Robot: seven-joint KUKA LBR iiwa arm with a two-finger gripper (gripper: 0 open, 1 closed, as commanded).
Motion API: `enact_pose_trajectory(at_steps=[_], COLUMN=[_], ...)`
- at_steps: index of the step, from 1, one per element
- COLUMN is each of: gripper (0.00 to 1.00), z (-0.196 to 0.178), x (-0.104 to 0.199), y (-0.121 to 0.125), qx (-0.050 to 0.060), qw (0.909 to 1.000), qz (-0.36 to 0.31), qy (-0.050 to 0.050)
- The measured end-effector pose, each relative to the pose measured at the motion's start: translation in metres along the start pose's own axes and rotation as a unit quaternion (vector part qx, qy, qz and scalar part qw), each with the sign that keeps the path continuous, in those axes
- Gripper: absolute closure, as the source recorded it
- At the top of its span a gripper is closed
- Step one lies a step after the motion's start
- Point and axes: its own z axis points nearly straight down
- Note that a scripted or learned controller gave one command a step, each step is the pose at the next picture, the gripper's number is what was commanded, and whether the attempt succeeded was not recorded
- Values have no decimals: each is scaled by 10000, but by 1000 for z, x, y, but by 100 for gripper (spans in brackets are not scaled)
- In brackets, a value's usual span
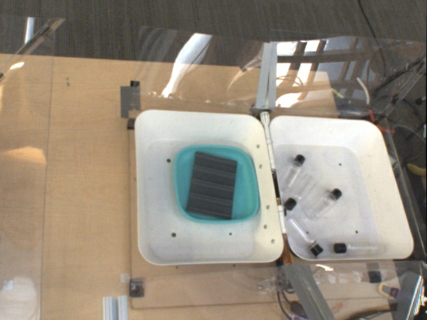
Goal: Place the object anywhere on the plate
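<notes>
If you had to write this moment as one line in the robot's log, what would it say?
block: flat on plate | plate: left bin | vials: right bin | task: looks done

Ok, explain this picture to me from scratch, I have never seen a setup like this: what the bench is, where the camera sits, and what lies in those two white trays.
One camera looks down at a slant on a wooden bench. Two shallow white bins sit side by side. The left bin holds a teal plate, and a dark ribbed block lies on it. The right bin holds several clear vials with black caps, lying scattered. A clear shield stands along the bench's far edge.
</notes>
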Motion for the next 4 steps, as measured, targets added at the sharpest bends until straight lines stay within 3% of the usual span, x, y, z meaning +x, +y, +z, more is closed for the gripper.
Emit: enact_pose_trajectory(at_steps=[3,4], gripper=[0,0], z=[0,0], x=[0,-5], y=[0,6], qx=[2,-1], qw=[10000,9853], qz=[3,1711], qy=[0,0])
